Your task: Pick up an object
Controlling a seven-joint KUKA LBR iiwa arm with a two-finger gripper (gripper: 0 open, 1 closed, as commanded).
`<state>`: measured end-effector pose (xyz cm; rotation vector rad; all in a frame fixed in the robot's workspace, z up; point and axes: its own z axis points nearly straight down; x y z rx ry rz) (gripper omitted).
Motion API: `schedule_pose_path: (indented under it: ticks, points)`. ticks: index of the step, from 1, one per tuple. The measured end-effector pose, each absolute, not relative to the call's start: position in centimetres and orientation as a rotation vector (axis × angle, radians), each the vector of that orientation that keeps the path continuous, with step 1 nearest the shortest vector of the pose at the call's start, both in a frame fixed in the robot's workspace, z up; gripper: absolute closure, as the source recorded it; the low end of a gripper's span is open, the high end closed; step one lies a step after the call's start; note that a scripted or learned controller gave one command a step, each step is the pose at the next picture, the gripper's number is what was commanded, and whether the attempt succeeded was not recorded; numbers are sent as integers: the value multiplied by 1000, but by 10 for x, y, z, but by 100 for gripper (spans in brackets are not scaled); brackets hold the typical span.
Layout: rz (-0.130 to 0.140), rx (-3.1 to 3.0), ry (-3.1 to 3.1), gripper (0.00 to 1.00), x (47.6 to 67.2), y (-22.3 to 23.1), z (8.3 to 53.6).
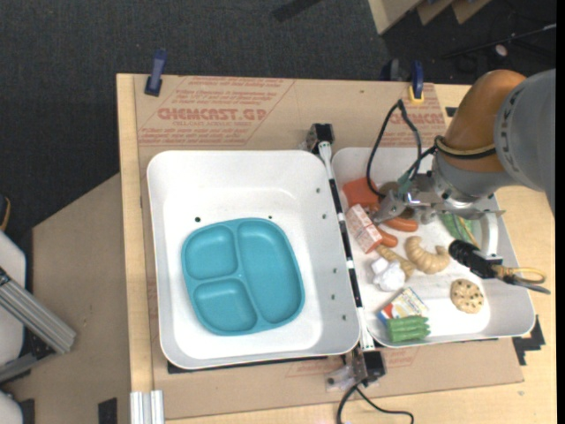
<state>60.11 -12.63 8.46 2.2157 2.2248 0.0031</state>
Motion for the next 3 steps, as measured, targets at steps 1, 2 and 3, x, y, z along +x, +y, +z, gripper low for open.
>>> schedule_pose_path:
  ticks: [1,2,3]
  points:
    - [3,2219,2218,100,600,-129,95]
    - [13,2208,2231,100,572,-36,191]
    - [7,2213,2229,100,551,10,229]
